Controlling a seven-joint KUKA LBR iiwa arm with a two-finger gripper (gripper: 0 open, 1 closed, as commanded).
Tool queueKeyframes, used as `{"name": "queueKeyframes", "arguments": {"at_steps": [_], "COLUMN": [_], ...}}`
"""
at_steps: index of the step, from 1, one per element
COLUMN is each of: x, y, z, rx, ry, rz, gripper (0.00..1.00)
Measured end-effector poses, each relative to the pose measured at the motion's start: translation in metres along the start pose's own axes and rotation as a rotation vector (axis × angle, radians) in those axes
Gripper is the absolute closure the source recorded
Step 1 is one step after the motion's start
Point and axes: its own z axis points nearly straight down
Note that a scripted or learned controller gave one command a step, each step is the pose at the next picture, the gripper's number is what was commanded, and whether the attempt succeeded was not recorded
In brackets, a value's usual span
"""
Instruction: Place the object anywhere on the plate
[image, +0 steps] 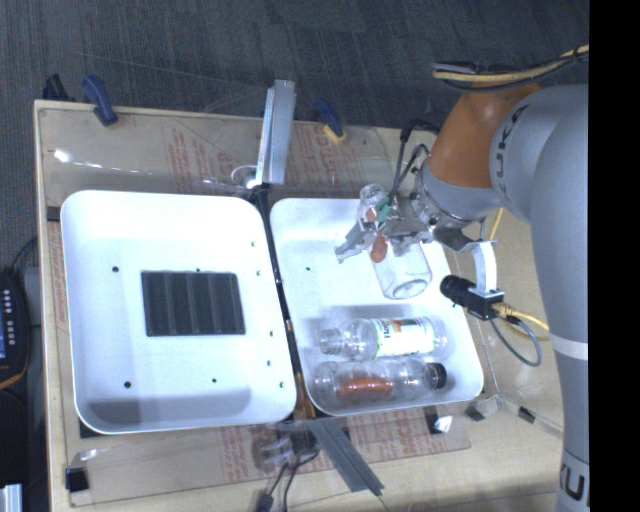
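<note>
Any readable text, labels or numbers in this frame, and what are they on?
None can be read.
Red print on the bench sheet: too faint and blurred.
White label on the upper bottle: print too small.
Red tag on the clear glass by the gripper: illegible.

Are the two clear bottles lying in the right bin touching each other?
Touching. The camera view shows the white-labelled bottle lying alongside the bottle with reddish contents in the right bin, their sides pressed together with no gap.
</note>
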Motion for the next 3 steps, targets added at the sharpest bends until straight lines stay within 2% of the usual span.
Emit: {"name": "queueKeyframes", "arguments": {"at_steps": [1,2,3], "x": [0.046,0.1,0.11], "y": [0.017,-0.022,0.027], "z": [-0.029,-0.076,-0.082], "rx": [-0.001,0.0,-0.004], "ry": [-0.001,-0.001,-0.003], "rz": [0.048,-0.062,-0.363], "gripper": [1.0,1.0,1.0]}}
